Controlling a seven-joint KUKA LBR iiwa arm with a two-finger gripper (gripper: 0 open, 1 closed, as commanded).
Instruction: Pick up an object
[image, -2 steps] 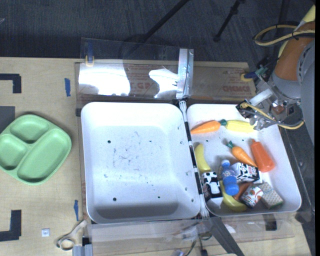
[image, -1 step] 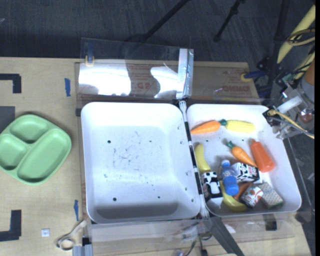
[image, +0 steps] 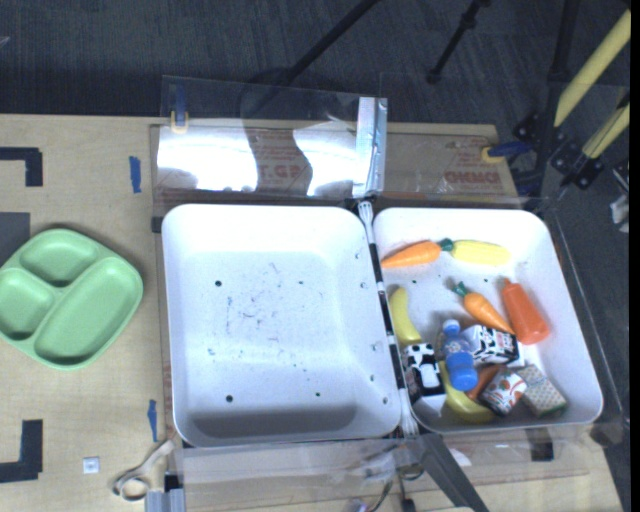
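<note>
The right bin (image: 560, 262) holds several small objects. An orange carrot (image: 410, 254) and a yellow lemon-like piece (image: 478, 253) lie at its far side. A second carrot (image: 483, 308) and an orange-red bottle shape (image: 525, 311) sit to the right. A yellow banana (image: 403, 314) lies along the left wall. Near the front are a blue bottle (image: 459, 358), a black-and-white patterned box (image: 494, 345), a second banana (image: 461, 402) and small packets (image: 521, 389).
The left bin (image: 190, 235) stands beside the right one, sharing a middle edge. A green divided plate (image: 68, 297) rests on the wooden bench at the far left. A clear plastic panel (image: 270, 145) stands behind the bins.
</note>
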